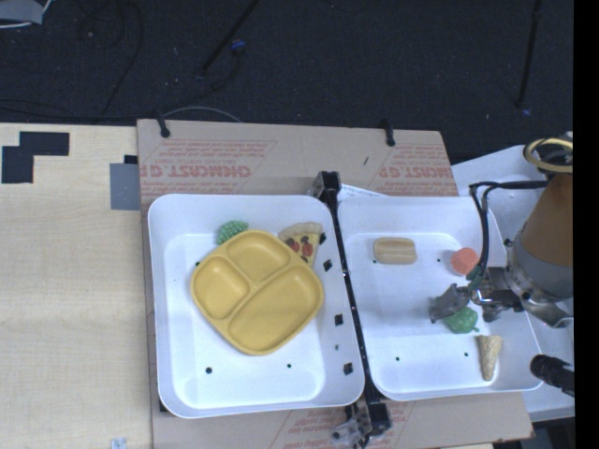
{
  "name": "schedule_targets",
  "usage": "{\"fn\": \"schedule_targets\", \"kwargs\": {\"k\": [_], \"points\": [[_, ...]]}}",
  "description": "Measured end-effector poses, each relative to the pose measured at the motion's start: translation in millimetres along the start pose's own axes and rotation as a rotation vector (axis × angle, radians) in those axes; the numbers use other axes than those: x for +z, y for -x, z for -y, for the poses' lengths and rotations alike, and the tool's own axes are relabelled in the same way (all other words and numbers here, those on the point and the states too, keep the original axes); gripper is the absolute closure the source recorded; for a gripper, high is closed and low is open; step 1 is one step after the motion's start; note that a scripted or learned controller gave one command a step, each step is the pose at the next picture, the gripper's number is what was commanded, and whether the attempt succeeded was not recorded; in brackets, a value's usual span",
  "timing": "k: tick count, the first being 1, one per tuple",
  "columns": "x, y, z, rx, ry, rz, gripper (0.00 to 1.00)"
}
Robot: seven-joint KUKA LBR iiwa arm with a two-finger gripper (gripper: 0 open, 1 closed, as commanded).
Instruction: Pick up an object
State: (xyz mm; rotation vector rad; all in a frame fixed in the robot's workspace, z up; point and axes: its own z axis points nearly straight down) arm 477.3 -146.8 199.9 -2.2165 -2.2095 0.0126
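Arm enters from the right, orange band at the frame edge. Gripper (460, 305) sits low over the right bin (412, 382), near that bin's right side. Dark fingers (445, 304) point left and lie right against a small green object (461, 322). It looks like they touch or overlap it, but the view is too coarse to tell finger spacing or whether the object is between them, so claw state: cannot tell.

Other items in the right bin:
- tan block (394, 251) toward the back, well apart from the gripper
- orange-red round piece (464, 261) just behind the gripper
- pale cone shape (489, 355) in front of the green object, near the front right corner

Left bin (178, 382):
- yellow divided plate (258, 291), three compartments, sits roughly centre
- green leafy piece (232, 230) touching the plate's back edge
- pizza slice toy (302, 241) at the plate's back right, near the divider between the bins

Both bins rest on cardboard (281, 157).
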Motion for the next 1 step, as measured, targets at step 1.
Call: {"fn": "schedule_targets", "kwargs": {"k": [1], "points": [[-5.2, -0.1, -2.5, -0.003, 0.010, 0.002, 0.00]]}}
